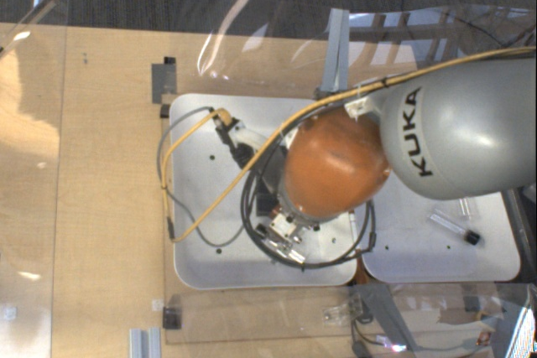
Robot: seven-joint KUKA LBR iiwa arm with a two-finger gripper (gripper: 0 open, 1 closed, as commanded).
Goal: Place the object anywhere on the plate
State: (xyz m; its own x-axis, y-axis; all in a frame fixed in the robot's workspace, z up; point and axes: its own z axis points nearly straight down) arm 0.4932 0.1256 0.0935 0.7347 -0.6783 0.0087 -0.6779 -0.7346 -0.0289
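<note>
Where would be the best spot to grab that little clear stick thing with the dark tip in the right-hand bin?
Probably the middle of the clear stick. It lies flat and slanted on the floor of the right bin, with its dark tip toward the lower right and open floor around it. So I would come straight down from above, with the fingers turned to close across its narrow width, not along its length.

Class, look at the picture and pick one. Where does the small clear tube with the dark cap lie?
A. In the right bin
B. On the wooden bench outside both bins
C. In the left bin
A: the clear tube with a dark cap rests on the floor of the right bin, below the grey arm.
</note>
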